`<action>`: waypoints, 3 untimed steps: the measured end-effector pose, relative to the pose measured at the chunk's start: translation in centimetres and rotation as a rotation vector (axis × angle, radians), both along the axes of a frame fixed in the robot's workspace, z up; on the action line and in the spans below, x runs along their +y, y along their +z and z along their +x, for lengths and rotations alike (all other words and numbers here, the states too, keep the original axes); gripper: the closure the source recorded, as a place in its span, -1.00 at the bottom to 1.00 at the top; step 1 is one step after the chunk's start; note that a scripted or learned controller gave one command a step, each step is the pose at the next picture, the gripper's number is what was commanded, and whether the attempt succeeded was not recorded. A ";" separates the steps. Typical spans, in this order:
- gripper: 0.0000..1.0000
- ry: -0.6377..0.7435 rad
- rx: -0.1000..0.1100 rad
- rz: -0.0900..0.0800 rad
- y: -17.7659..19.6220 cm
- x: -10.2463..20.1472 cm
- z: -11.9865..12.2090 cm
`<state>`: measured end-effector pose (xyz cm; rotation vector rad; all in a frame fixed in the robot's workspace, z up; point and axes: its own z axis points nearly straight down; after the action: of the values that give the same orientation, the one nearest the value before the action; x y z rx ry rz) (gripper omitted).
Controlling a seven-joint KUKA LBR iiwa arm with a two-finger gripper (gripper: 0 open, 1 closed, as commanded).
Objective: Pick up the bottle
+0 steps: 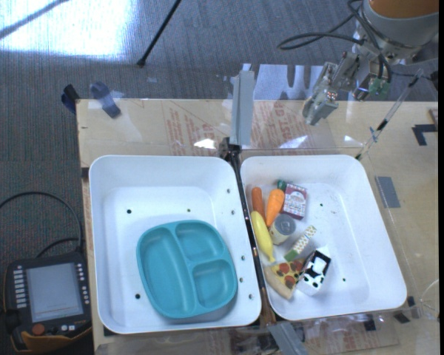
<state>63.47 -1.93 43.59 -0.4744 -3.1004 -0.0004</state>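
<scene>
Camera view: your gripper (320, 103) hangs above the bench behind the right bin (362, 220), over its far rim and well apart from the contents; cannot tell how it's set, too small and blurred. The bottle (283, 228) looks to be the small greyish item in the left-side clutter, touching the banana (262, 235), just below the carrot (274, 206) and beside the red carton (294, 200). Long axis unclear. From the gripper, it lies toward the camera, slightly left, and down.
</scene>
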 end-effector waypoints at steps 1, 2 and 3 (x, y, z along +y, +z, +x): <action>1.00 0.182 -0.001 0.001 0.0 0.3 0.0; 1.00 0.290 -0.007 0.001 0.0 -0.3 0.3; 1.00 0.219 -0.003 0.001 -6.8 5.6 0.4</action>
<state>63.88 3.67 36.77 -0.1331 -3.1369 -0.0017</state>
